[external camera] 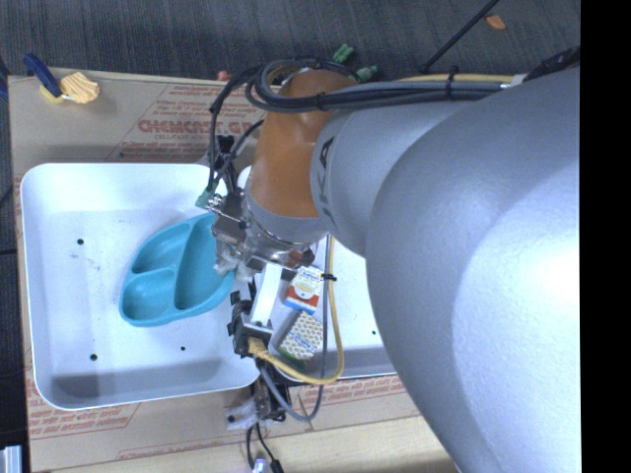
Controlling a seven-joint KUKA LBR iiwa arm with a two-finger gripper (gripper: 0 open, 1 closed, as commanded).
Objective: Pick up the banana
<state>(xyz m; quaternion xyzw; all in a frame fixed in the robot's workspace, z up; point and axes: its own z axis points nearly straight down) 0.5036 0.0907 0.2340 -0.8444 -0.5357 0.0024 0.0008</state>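
Observation:
A blue two-lobed dish (170, 276) lies in the left white bin (59, 264), toward its right side. My gripper (230, 252) hangs over the wall between the two bins, right at the dish's right rim, under the orange wrist band (286, 156). The big grey arm (473, 264) covers most of the right bin.
A small orange-and-white carton (307, 289) and a checkered packet (301, 335) peek out beside the wrist in the right bin. A yellow and blue object (69, 85) lies on the cardboard beyond the left bin's far corner. The left bin's left half is bare white floor.

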